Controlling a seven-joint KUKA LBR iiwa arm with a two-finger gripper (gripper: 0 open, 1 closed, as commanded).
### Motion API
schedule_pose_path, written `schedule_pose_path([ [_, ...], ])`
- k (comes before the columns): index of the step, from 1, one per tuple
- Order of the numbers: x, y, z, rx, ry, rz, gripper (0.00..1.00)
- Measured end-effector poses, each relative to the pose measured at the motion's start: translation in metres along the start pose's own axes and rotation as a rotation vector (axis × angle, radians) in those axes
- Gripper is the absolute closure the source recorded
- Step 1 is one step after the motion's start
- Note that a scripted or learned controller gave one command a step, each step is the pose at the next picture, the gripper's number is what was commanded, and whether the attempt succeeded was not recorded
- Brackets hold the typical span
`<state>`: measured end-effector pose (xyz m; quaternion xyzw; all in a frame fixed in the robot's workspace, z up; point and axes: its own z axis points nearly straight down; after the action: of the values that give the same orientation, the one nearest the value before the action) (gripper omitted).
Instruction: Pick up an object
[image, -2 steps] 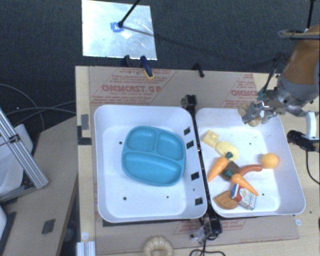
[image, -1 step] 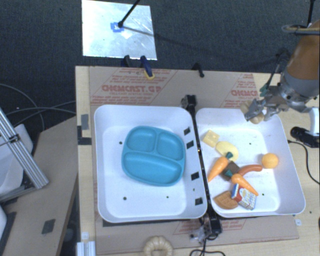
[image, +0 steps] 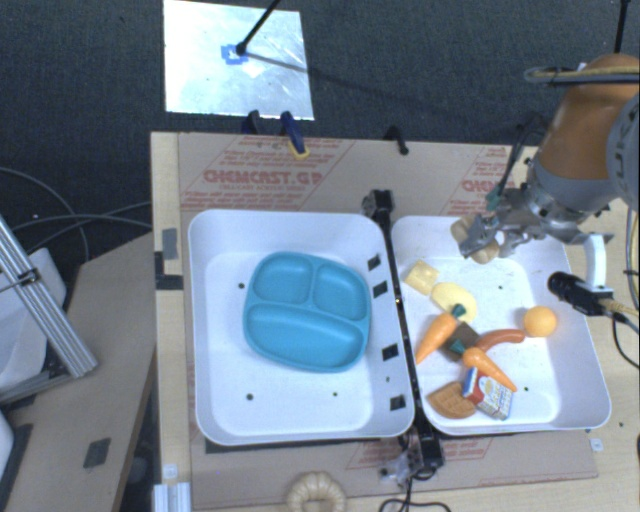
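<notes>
My gripper (image: 478, 240) hangs over the back left part of the right bin (image: 575, 400). A small beige thing (image: 486, 252) shows right at its tip; whether it is gripped I cannot tell. Toy foods lie below it in this bin: a pale yellow wedge (image: 421, 275), a yellow lemon-like piece (image: 453, 297), an orange carrot (image: 434, 337), a red sausage (image: 502, 339), a second carrot (image: 489, 367), an orange ball (image: 540, 321), a brown cookie (image: 452, 402) and a small carton (image: 493, 396).
The left bin (image: 225, 400) holds a blue divided plate (image: 308, 310). A black divider (image: 393, 300) runs between the bins. A black fitting (image: 572, 290) sticks in over the right bin's right rim. A shiny sheet (image: 238, 60) lies behind the bench.
</notes>
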<state>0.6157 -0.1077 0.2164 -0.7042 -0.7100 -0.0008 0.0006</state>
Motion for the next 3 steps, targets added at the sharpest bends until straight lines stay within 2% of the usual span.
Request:
schedule_pose_path([
  [2, 0.105, -0.058, 0.008, 0.003, 0.000, 0.000, 1.00],
  [3, 0.147, -0.082, -0.009, 0.001, 0.001, -0.001, 1.00],
])
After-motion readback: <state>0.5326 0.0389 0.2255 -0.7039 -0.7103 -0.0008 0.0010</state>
